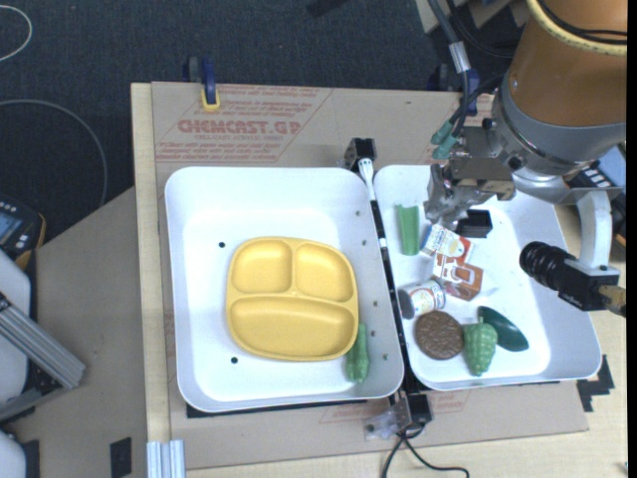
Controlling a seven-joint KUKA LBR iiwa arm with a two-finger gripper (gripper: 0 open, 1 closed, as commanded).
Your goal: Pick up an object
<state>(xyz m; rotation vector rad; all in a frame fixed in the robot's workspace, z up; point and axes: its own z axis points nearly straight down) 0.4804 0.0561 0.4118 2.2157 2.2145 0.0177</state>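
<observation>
My gripper (450,207) hangs over the upper middle of the right bin (557,361), just above a small red and white carton (453,262). A green stick (408,229) lies to the gripper's left. Below the carton lie a small can (425,298), a round brown cookie (439,335), a knobbly light green piece (480,346) and a dark green leaf-shaped piece (504,329). I see nothing held in the gripper.
The left bin (194,297) holds a yellow divided plate (293,299) with a small green vegetable (357,359) at its lower right corner. A black cylinder (557,267) juts in over the right bin's right side. The arm's grey and orange body fills the upper right.
</observation>
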